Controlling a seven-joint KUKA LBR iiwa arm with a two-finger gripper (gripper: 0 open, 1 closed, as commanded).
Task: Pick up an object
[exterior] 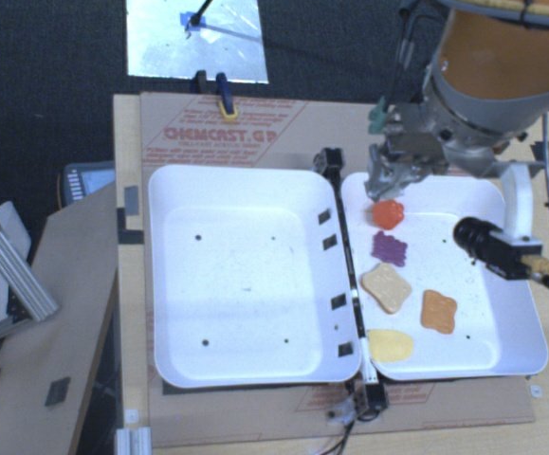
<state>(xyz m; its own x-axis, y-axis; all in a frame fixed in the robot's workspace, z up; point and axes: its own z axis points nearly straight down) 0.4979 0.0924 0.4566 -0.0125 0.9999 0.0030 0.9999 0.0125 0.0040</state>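
In the right bin [502, 349] lie several small items along its left side: a red-orange round piece [388, 214], a purple piece [389, 248], a tan toast-shaped piece [386, 287], an orange piece [438, 311] and a yellow piece [390, 345]. My gripper [385, 190] hangs low over the bin's far left corner, directly above and behind the red-orange piece, its tips close to or touching it. The gripper's body hides how the jaws stand.
The left bin [246, 273] sits beside the right one, split from it by a black clipped divider [342, 254]. A black cylindrical fixture [487, 245] on a white bracket reaches into the right bin from the right. Both bins rest on a cardboard sheet [227, 131].
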